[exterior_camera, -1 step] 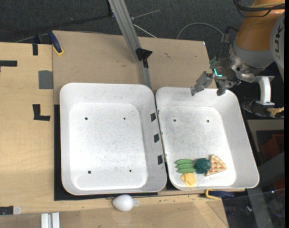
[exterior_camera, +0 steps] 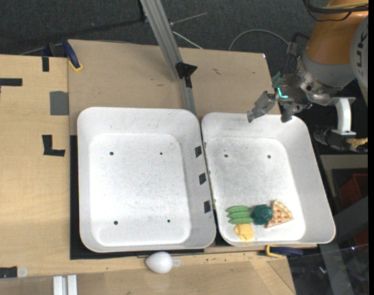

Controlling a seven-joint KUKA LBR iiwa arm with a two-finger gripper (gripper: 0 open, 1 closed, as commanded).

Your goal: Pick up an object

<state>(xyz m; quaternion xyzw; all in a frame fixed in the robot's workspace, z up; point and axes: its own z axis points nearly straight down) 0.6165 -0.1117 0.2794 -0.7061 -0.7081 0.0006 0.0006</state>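
Observation:
In the right bin (exterior_camera: pixel 297 146), near its front edge, lie several small toys together: a green pea pod (exterior_camera: pixel 238 212), a dark green broccoli-like piece (exterior_camera: pixel 261 213), a pizza slice (exterior_camera: pixel 279 214) and a yellow piece (exterior_camera: pixel 244 230). My gripper (exterior_camera: pixel 272 109) hangs above the back rim of the right bin, far from the toys. Its two fingers are spread apart and nothing is between them.
The left bin (exterior_camera: pixel 88 165) sits beside the right one. A white egg-shaped object (exterior_camera: pixel 159 262) lies on the bench in front of the left bin. A grey metal bar (exterior_camera: pixel 165 35) slants down from the top to the gap between the bins.

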